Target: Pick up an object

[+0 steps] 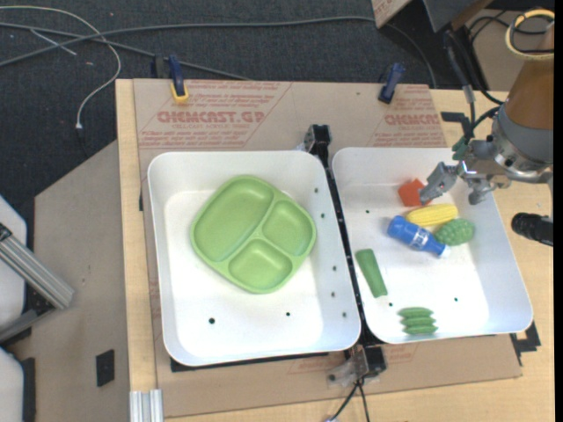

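My gripper (458, 185) hangs open over the far part of the right bin (493, 280), and nothing sits between its fingers. Just left of its left finger (438, 181) lies a small orange block (410, 192). A yellow corn cob (430, 214) lies directly in front of the gripper. A blue bottle (416, 236) and a bumpy light-green piece (455, 231) are beside the cob. Nearer the front are a green stick (370, 272) and a ridged green piece (417, 320).
The left bin (167, 236) holds a green divided plate (253, 233). A black divider with clamps (318, 139) runs between the two bins. Blue clips (391, 83) pin the cardboard at the back. The arm's grey and orange wrist (528, 112) stands over the right bin's far right corner.
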Robot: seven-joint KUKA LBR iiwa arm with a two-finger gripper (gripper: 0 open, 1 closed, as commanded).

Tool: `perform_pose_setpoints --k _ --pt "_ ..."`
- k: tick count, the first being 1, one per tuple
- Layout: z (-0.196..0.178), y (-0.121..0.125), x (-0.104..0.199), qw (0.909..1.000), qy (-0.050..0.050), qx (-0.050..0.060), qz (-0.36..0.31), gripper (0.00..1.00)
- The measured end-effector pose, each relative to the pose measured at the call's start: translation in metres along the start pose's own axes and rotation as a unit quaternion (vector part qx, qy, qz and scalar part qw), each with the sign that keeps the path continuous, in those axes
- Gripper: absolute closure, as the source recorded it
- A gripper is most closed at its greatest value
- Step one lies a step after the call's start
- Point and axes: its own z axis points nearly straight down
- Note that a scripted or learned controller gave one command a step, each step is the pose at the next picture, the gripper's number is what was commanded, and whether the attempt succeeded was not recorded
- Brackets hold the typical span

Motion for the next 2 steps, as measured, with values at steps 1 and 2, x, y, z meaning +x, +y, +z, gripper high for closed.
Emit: perform_pose_setpoints --k 1,2 --pt "-0.004 0.002 0.000 1.0000 -0.001 -0.004 -0.001 0.00" --pt "0.038 0.008 -0.002 1.0000 -0.001 -0.004 -0.001 0.00"
